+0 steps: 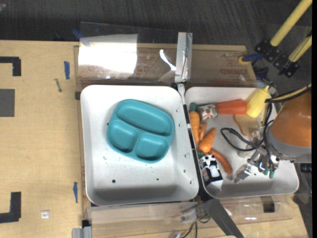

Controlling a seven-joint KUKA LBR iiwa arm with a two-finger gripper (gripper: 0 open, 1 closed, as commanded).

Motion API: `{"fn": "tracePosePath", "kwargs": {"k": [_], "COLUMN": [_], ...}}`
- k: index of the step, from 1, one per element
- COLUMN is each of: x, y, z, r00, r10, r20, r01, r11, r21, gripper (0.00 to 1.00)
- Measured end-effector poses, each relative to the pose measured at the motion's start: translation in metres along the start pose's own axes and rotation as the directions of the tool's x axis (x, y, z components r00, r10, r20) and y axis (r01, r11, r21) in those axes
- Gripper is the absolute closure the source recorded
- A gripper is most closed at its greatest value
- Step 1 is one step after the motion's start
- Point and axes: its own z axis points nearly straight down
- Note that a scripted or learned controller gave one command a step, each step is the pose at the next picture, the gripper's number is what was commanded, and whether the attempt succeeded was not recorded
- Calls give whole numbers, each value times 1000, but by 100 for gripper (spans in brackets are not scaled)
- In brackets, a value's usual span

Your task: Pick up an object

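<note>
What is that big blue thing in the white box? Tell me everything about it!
It is a teal divided plate, smooth like plastic, with rounded corners. Raised ridges split it into three parts: one long section and two smaller ones. It lies flat, face up and a bit slanted, in the left white bin. Nothing sits on it, and it touches just the bin's floor.

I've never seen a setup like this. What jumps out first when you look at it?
The teal divided plate stands out first, lying alone in the left white bin. Next comes the jumble of orange toy carrots along the left side of the right bin. Over that bin's right side hangs the arm's orange band, with the gripper low near the bin floor.
</note>
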Motion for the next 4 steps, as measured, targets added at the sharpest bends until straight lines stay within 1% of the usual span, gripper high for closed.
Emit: {"fn": "tracePosePath", "kwargs": {"k": [1,2,3,4], "x": [-50,-24,-26,-29], "y": [28,57,59,132], "z": [-5,0,-12,-154], "r00": [984,991,991,998], "r10": [-181,-133,-136,-69], "r20": [0,4,13,5], "r01": [181,133,136,69], "r11": [984,991,991,998], "r21": [1,0,-2,-5], "gripper": [0,0,100,100]}}
